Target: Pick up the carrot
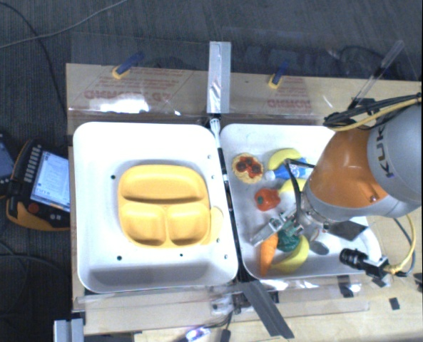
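The orange carrot (267, 254) lies at the front of the right bin (354, 271), pointing toward the front wall. Its upper end touches a yellow banana (297, 256). My gripper (284, 230) hangs low over the bin, just behind and slightly right of the carrot's upper end, above a teal object (289, 242). The grey and orange arm (350, 177) covers the right half of that bin. Nothing visibly sits in the gripper.
A red tomato (266, 199), a round pizza-like toy (247, 167), a second banana (285, 158) and a blue item (302, 170) crowd the right bin's back. The left bin (97, 191) holds a yellow divided tray (167, 204). A tablet (48, 184) lies at far left.
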`<state>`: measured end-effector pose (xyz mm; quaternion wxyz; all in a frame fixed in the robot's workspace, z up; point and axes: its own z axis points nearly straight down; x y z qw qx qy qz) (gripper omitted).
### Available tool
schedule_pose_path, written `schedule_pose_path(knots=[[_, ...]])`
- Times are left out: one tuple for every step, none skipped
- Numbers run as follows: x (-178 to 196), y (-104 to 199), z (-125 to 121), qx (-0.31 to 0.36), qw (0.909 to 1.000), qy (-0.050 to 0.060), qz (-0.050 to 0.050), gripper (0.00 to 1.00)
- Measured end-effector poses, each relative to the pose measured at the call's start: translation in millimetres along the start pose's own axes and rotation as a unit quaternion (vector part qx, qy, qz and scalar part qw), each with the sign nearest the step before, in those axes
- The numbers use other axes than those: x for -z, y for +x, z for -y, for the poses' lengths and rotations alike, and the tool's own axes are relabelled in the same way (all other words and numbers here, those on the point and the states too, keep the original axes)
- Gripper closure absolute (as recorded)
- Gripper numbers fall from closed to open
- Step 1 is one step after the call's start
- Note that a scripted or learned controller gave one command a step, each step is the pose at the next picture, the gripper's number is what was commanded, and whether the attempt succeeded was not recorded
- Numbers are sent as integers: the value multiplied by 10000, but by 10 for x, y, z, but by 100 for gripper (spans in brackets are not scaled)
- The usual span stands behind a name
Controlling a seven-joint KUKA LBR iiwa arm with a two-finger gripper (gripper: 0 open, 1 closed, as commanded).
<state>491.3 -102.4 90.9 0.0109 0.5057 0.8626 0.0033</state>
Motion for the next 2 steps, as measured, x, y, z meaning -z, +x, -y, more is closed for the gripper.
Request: schedule_pose_path(knots=[[65, 29, -18, 19, 10000, 16, -53, 100], [1333, 386, -335, 170, 9998, 102, -93, 100]])
